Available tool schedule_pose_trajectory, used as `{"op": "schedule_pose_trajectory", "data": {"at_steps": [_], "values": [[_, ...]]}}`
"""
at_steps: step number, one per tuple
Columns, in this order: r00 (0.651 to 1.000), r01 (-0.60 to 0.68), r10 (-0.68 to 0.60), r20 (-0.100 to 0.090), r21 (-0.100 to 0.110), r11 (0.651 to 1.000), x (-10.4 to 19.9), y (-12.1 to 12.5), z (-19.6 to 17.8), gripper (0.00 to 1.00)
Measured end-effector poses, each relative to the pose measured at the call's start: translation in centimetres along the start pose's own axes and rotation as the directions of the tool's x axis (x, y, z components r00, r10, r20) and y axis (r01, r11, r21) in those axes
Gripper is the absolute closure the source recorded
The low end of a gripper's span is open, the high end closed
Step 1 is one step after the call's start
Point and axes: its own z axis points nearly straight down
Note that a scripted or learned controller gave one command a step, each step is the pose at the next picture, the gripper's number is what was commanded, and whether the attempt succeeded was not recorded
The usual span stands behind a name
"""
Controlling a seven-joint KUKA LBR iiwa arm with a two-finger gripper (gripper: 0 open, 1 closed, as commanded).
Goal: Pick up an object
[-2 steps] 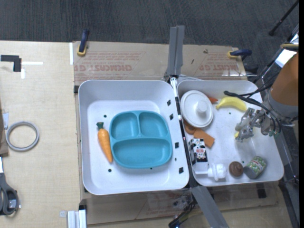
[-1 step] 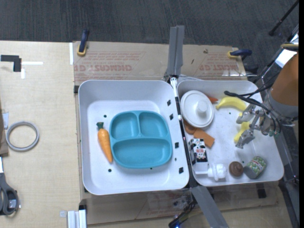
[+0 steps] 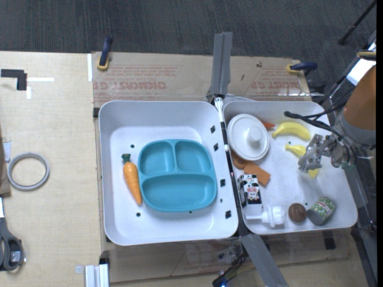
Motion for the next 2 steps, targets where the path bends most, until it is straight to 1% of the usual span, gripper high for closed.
{"op": "schedule_pose_trajectory", "data": {"at_steps": [1,2], "values": [[1.000,0.000,0.000,0.000,0.000,1.000,0.0,0.0,0.0,0.00],[0.998,-0.057,0.057,-0.010,0.000,0.998,-2.8,0.5,2.1,0.00]]}}
